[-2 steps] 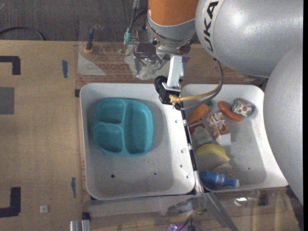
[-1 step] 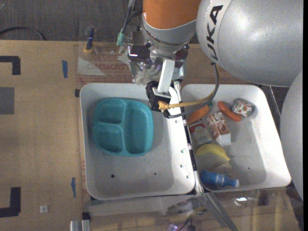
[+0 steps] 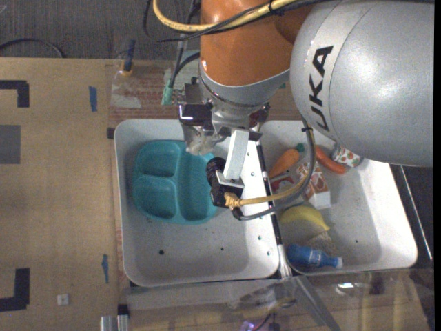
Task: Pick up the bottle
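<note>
The arm (image 3: 289, 40) enters from the right and extends over the divide between the two white bins. The gripper (image 3: 201, 143) sits above the top edge of the left bin (image 3: 138, 254), at the upper right corner of the teal divided tray (image 3: 165, 181). A pale, possibly translucent object appears at the fingertips, but the view is too blurred here to identify it, and it cannot be determined whether the fingers are apart or together.

The teal divided tray lies flat in the upper half of the left bin, near its left wall. A black wrist-mounted module (image 3: 219, 183) with a yellow cable (image 3: 265, 198) overhangs the tray's right edge.

The bottle (image 3: 313, 258), blue with a white band, lies on its side in the right bin (image 3: 386, 247), close to the bottom edge and near the bottom left corner. It is well apart from the gripper.

Just above the bottle lies a yellow banana (image 3: 305, 219). A carrot (image 3: 286, 161) lies near the top left corner of the right bin, with a small carton (image 3: 315, 185) between carrot and banana.
</note>
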`<action>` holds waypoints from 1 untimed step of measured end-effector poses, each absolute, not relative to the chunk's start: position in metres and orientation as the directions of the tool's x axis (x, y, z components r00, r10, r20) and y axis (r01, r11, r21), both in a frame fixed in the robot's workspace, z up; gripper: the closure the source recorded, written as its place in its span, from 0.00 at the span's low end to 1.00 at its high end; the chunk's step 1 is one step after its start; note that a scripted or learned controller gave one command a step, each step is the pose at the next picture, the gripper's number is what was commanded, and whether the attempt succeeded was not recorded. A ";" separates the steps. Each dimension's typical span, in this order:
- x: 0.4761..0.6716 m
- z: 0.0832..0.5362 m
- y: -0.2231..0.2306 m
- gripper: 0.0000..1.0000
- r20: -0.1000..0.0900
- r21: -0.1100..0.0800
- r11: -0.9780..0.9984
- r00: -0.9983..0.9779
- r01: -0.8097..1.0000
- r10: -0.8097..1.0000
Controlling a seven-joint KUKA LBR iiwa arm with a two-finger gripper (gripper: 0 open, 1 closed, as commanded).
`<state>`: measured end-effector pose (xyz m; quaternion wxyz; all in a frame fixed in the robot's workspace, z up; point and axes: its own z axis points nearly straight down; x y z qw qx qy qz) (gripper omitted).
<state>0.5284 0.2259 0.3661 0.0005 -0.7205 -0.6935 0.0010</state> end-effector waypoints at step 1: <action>0.479 0.371 0.226 1.00 -0.001 -0.003 -0.075 0.075 0.997 0.997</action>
